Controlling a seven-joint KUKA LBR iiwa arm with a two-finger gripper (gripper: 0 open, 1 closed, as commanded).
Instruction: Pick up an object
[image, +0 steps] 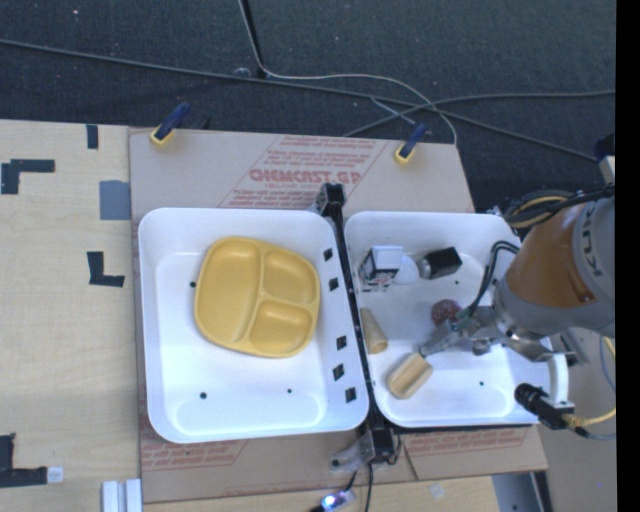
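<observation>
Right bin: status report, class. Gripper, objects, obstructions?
Gripper low inside right bin, beside tan block. Nothing seen held. Black-and-white items and small dark piece nearby.

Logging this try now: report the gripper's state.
Gripper: cannot tell open or closed. It sits low in the right bin, its tip just above the tan block; nothing is seen held in it.
</observation>
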